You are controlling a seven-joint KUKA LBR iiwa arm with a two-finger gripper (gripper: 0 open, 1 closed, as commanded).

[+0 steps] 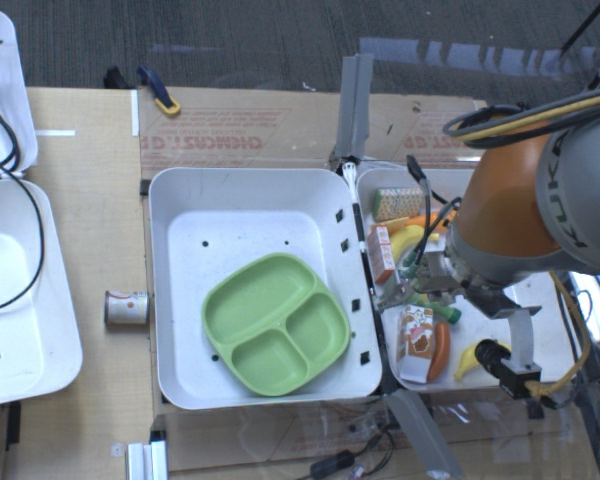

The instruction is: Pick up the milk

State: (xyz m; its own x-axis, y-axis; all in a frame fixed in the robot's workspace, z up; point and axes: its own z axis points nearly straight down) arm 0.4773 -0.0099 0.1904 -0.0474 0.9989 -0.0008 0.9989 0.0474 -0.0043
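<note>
A small red-and-white carton [381, 253], which looks like the milk, lies along the left wall of the right bin [390, 178]. My gripper [413, 284] hangs low in that bin, just right of the carton's near end and above a white pouch [415, 340]. The orange-banded wrist hides the middle of the bin. I see nothing held in the gripper.
The right bin also holds a green block [399, 203], a yellow banana [411, 237], a red sausage [440, 349] and a second banana [473, 359]. A green divided plate [276, 323] lies in the left bin [180, 198]. A small can [128, 308] rests on the bench.
</note>
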